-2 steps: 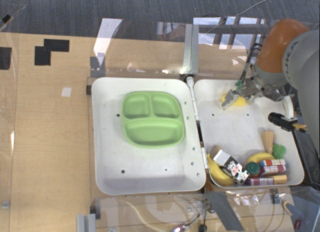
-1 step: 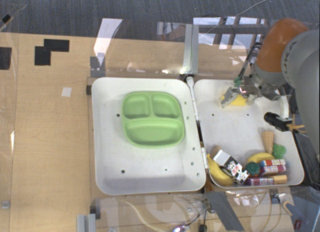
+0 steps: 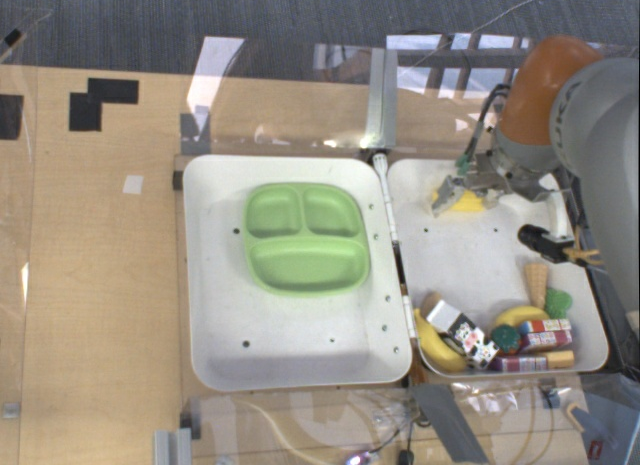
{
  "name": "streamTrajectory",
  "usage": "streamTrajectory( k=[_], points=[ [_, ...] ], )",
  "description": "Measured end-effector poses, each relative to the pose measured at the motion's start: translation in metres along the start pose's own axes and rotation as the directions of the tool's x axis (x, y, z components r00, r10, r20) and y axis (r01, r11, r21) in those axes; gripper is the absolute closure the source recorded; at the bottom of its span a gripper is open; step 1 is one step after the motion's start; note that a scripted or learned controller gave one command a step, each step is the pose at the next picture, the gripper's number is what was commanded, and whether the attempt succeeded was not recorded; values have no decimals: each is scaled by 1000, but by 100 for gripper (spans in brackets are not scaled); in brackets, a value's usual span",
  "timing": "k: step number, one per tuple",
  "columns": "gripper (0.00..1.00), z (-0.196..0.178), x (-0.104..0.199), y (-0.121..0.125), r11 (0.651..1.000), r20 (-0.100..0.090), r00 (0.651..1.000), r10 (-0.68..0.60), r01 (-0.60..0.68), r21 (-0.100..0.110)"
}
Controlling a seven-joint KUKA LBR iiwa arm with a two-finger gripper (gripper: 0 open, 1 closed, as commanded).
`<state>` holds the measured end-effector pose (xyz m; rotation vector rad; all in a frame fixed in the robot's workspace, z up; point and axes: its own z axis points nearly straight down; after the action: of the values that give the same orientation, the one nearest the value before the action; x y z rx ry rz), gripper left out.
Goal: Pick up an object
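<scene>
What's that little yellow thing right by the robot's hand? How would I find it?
Look in the right bin, up in its far corner, away from the toy pile. The yellow piece lies alone there, just below the hand, with bare white floor around it.

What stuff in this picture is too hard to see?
- Pincer, camera view: the arm's own wrist covers most of it, so open or shut is unclear.
- Yellow thing under the pincer: partly covered, so what it is and whether it is gripped stay unknown.
- Toy pile in the right bin's near corner: pieces overlap and are too small to name.
- Arm: cut off by the right edge.
</scene>
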<state>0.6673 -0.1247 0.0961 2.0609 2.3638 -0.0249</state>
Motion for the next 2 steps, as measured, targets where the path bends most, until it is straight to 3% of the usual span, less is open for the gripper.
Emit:
streamTrajectory(
  k=[1, 2],
  points=[
    [0, -49, 8, -9, 986, -10, 986, -164, 163, -19],
    [0, 7, 1, -4, 986, -8, 986, -164, 164, -21]
  ],
)
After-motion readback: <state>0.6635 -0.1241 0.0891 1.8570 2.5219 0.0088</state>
